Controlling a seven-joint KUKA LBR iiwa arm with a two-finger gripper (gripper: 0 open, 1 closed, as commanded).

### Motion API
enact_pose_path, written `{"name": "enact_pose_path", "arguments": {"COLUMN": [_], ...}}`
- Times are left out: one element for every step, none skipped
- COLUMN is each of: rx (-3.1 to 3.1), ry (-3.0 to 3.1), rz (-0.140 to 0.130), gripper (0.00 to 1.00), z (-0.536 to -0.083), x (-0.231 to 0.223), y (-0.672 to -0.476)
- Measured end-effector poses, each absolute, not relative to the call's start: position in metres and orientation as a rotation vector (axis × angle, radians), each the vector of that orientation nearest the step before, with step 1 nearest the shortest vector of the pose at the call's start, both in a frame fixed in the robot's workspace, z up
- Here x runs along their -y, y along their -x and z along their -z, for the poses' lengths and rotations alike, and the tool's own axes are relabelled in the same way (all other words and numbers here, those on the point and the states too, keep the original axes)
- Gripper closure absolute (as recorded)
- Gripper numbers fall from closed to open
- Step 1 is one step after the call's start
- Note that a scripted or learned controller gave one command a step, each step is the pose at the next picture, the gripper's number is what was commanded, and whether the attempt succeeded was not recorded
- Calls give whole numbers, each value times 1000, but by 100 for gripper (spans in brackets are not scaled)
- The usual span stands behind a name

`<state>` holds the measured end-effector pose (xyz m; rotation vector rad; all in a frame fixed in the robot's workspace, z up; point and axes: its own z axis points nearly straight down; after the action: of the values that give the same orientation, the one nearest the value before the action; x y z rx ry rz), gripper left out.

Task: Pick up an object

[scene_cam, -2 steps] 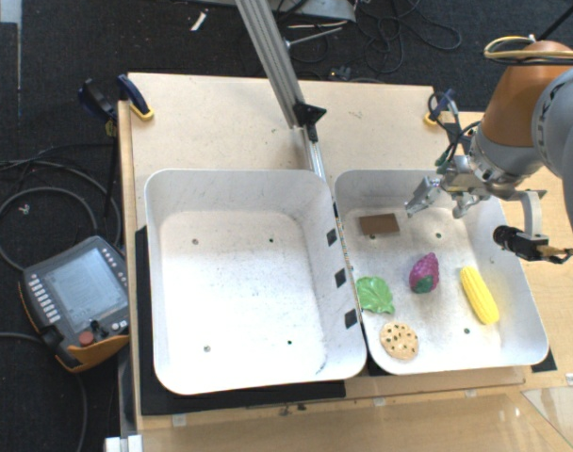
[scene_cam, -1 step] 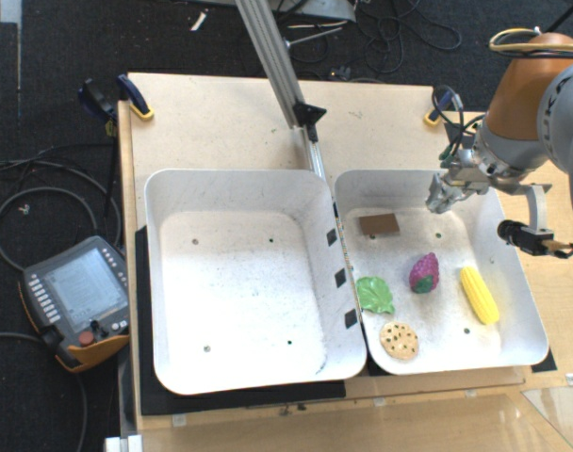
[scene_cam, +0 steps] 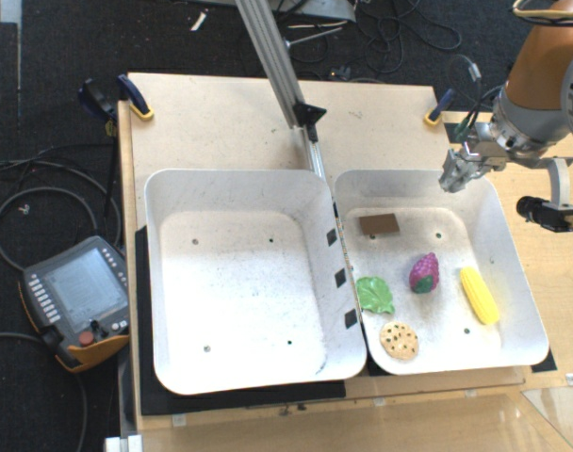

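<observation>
The gripper hangs over the far right corner of the right bin; whether it grips anything I cannot tell. Nearest it lies a brown block. Farther toward the camera: purple grapes, yellow corn, green leaf, cookie (all toys).

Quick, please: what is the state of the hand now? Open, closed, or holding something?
Hand: cannot be told; it hangs over the far rim of the right bin, with no object seen in it.

The grey arm with its orange band reaches in from the right, its hand angled downward, holding nothing.
</observation>
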<state>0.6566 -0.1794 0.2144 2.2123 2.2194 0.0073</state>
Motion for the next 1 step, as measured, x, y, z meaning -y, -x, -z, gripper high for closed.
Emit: {"name": "enact_pose_path", "arguments": {"rx": [-2220], "ry": [-2214], "rz": [-5], "gripper": [100], "z": [-259], "x": [183], "y": [-661]}}
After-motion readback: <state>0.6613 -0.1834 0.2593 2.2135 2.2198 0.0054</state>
